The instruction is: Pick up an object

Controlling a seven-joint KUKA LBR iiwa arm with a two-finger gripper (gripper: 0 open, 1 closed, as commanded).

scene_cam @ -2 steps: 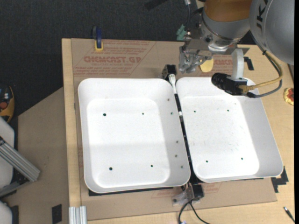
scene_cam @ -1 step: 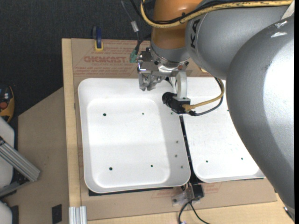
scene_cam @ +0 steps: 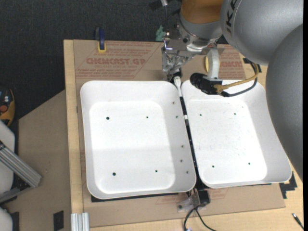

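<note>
We are looking down on a table (scene_cam: 48, 143) covered by a tan board (scene_cam: 125, 59) printed with faint red lettering, a blue and yellow clamp (scene_cam: 101, 40) gripping its far edge. Dark grey carpet (scene_cam: 57, 8) is spreading behind it. At the left, an aluminium rail (scene_cam: 19, 165) is lying slantwise. Soft, even light is falling across everything.

A broad, smooth grey arm (scene_cam: 269, 28) is seen, ringed by an orange band (scene_cam: 199, 6) above the wrist. Dark lettering is printed on the grey shell, and a small metal gripper (scene_cam: 173, 73) is mounted below.
</note>
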